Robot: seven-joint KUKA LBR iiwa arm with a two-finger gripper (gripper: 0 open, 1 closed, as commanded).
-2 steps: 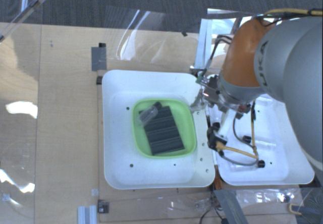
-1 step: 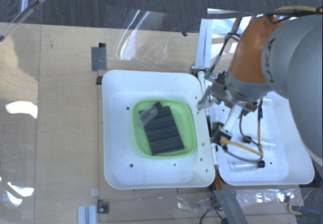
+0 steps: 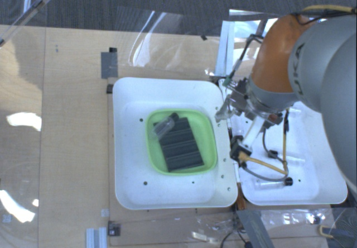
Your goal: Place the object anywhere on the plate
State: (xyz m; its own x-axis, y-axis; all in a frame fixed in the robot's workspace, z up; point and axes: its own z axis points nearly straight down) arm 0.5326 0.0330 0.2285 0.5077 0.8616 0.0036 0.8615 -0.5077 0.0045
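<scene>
A lime green square plate [image 3: 153, 152] lies in the middle of the left white bin [image 3: 129, 185]. On the plate rests a dark grey ribbed block [image 3: 179, 145], lying at a slant. A small grey translucent piece [image 3: 163, 125] touches the block's upper left corner. My gripper [image 3: 244, 125] hangs under the orange-banded wrist over the left edge of the right bin [image 3: 326, 182], just right of the plate. I see nothing held in it.
The wall between the two bins runs right under the gripper. A thin clear stick-like item [image 3: 271, 184] lies near the front of the right bin. The big grey arm covers that bin's upper right part.
</scene>
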